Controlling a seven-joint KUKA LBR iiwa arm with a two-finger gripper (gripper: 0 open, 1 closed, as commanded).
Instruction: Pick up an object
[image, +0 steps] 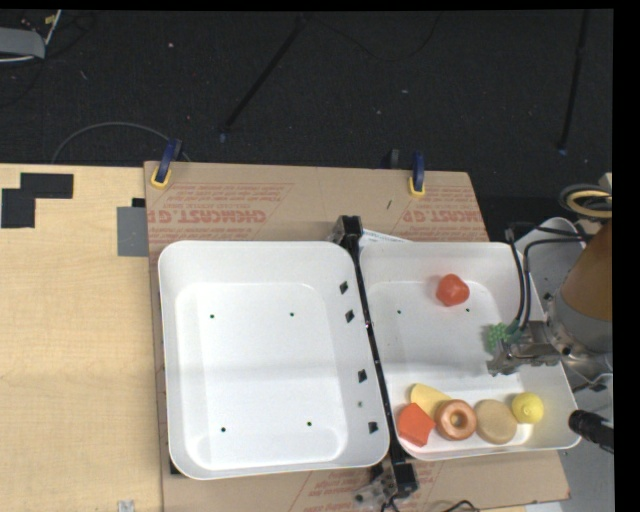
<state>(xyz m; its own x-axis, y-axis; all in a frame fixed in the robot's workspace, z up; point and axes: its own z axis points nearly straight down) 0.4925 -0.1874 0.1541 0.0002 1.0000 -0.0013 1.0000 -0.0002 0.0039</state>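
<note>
Down at the right edge of the right-hand bin (470, 262), my hand (512, 352) hung low over the white floor, reaching in from the right, with the orange band of my arm (598, 280) just behind it. Whether it was released or clenched I could not tell; the metal parts blurred together at the tip. A small green object (497, 336) sat right against the tip, touching or nearly so, but I could not see it between anything, so I would not have called it held.

Farther out, a red object (452, 290) lay alone toward the back of the same bin, well apart from me. Along the near wall sat a row: a yellow ball-like piece (527, 407) nearest my side, then a tan round piece (494, 421), a ring-shaped piece (458, 420), a yellow wedge (428, 399) and an orange-red piece (415, 424), packed touching one another. The left bin (190, 270) lay beyond the black divider (362, 330), on the cardboard-covered tabletop (300, 205).

To do this step well, I judged the green object the natural target, being closest. It lay near the bin's wall, so I should have centred over it squarely, come straight down, closed fully, and lifted slowly to check it came with me.
</note>
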